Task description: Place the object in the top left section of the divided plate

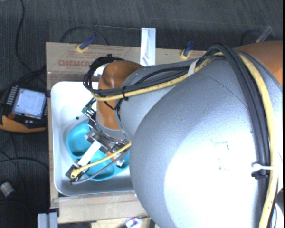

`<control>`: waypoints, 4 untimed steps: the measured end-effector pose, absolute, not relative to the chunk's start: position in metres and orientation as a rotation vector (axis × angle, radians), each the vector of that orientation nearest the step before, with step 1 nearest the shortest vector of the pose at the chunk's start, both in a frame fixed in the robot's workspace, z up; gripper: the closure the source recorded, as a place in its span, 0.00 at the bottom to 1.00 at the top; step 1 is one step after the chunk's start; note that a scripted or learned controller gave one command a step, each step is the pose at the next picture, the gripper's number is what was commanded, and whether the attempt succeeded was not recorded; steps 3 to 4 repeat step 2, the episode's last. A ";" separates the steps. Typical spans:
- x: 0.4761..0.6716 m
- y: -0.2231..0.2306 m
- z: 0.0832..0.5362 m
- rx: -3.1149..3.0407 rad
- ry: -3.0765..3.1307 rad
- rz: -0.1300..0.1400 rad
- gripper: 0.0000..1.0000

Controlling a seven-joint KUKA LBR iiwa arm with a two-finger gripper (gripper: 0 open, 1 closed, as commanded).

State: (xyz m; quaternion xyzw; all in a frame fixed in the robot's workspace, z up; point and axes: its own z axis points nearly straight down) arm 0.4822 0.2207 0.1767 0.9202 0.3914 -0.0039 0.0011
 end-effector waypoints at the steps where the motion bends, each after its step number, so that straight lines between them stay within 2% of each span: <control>1: 0.557 0.138 0.355 3.002 0.911 -0.006 1.00; 2: 0.564 0.131 0.240 3.113 0.411 -0.011 1.00; 4: 0.564 0.131 0.240 3.113 0.411 -0.011 1.00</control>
